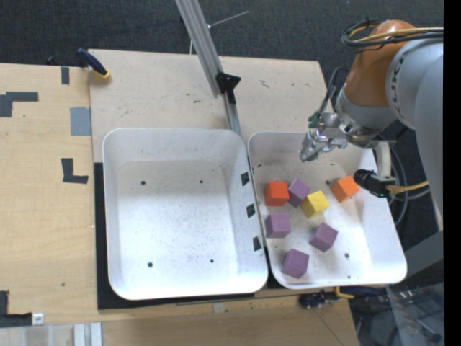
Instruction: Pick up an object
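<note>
— How many blocks are there, and where?

— Seven, all in the right bin (374,265). Four are purple: one (298,192) near the middle, touching the yellow block (315,203); one (277,225) below the orange-red block (276,192); one (323,236) lower and to the right; and one (295,262) nearest the front rim. There is one yellow block, one orange-red block on the left side of the cluster, and one lighter orange block (345,187) off to the right by itself.

— And the other bin?

— The left bin (115,193) shows a bare white floor with dark specks. There are two bins in all, side by side with their rims touching.

— Where is the arm?

— It comes in from the right, with the orange band (374,71) above the wrist, bending down toward the far end of the right bin. The gripper (314,148) hangs over the bin's back part, above and apart from the blocks, tips pointing down and left.

— Are the jaws clenched or released?

— I cannot tell; they are too small and blurred. No block sits between them.
</note>
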You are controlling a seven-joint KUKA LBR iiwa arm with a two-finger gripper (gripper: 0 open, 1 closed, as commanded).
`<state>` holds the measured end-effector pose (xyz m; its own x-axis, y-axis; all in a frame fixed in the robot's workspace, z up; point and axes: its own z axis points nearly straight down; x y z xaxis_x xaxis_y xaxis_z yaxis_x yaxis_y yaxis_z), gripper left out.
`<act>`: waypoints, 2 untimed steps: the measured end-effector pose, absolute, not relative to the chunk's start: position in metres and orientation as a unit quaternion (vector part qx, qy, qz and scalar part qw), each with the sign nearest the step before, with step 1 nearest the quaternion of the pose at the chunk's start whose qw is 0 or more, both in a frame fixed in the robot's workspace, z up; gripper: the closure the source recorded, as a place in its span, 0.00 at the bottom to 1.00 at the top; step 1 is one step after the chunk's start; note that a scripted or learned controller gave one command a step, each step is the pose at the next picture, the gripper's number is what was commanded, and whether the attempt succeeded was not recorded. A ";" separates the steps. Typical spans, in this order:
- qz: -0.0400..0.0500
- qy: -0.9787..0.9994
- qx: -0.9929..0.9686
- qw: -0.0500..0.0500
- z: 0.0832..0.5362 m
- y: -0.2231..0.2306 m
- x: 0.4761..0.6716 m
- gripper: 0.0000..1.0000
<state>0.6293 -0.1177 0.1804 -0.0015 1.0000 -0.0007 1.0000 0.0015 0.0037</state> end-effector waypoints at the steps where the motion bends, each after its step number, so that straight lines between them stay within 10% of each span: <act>1: 0.001 0.708 0.707 0.002 0.223 -0.120 0.631 1.00; 2: 0.001 0.708 0.707 0.002 0.276 -0.120 0.632 1.00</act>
<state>0.6318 -0.1197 0.2756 -0.0017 1.0000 -0.0009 1.0000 0.0017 0.0049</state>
